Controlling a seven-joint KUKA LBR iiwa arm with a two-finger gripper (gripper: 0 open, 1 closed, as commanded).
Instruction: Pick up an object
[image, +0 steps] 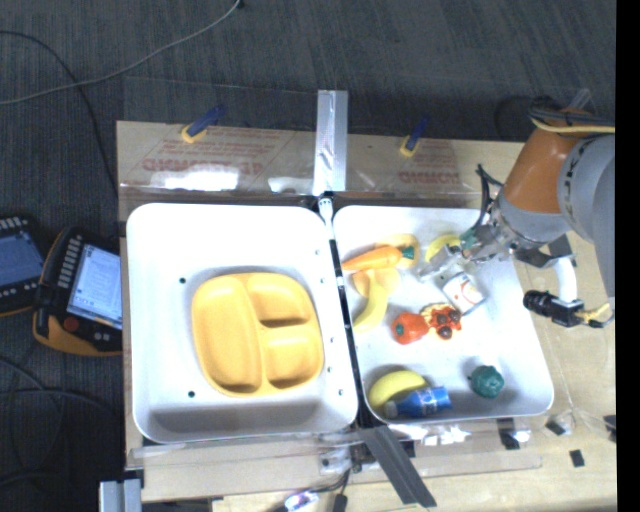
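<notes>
Fig.: overhead view w/ two white bins; the left bin (150, 300) holds a yellow divided tray (258, 332), the right bin (520, 340) holds the pick candidates. The gripper (455, 272) hangs low in the right bin's upper middle, just above a small red-orange toy (443, 320); whether it is open or closed cannot be told, and nothing is seen held. Nearby: red tomato-like piece (408, 327) touching that toy, carrot (372, 258) and banana (368, 302) toward the divider, a second yellow fruit (396, 385) beside a blue bottle-like item (420, 402), and a dark green round item (487, 381) apart at lower right. Handling (est.): likely hollow plastic play food, so light, stiff, smooth, somewhat slippery, not fragile; rounded pieces may roll, so grasp across the narrowest width at mid-body. Labels: reddish print on the clear sheet (205, 160) behind the bins is too blurred to read; no brand legible.
</notes>
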